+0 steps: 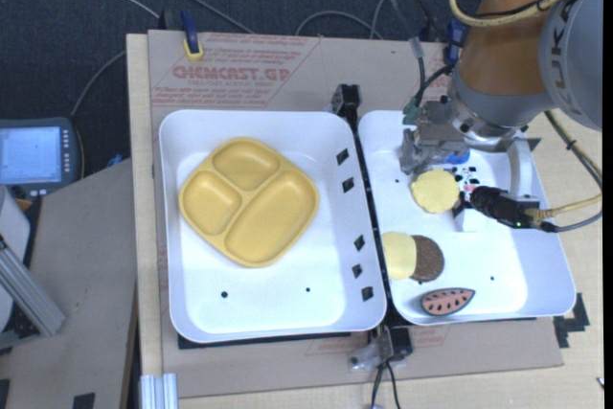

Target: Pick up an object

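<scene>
Two white bins sit side by side; the left bin carries a yellow divided plate near its far left corner. In the right bin, the arm hangs over the far edge, its gripper low beside a yellow disc; whether the fingers are open cannot be told. A biscuit and a watermelon slice lie along the near edge. The disc sits clear of walls, favouring a centred, vertical descent.
</scene>
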Robot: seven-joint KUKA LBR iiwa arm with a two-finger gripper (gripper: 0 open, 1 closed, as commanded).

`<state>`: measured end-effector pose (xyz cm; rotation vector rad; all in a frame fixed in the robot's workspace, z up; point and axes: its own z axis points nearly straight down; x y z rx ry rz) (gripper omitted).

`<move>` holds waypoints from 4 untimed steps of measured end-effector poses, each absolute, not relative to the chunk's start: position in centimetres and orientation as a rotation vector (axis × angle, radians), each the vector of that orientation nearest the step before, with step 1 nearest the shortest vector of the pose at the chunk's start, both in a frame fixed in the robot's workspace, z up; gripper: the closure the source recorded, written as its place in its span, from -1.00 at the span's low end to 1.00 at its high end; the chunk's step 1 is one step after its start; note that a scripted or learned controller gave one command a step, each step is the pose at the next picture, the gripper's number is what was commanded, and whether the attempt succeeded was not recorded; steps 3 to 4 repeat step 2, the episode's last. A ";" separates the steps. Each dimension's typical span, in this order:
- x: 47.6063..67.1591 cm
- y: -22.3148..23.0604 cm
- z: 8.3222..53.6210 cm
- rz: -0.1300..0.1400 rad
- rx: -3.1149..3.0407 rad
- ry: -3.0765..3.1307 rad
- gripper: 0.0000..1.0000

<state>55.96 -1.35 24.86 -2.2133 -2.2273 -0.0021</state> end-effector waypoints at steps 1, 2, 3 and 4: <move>57.7 3.0 24.9 -0.004 -2.215 -2.228 1.00; 59.4 8.6 23.3 -0.003 -2.213 -2.228 1.00; 59.4 8.6 23.3 -0.003 -2.213 -2.228 1.00; 59.4 8.6 23.3 -0.003 -2.213 -2.228 1.00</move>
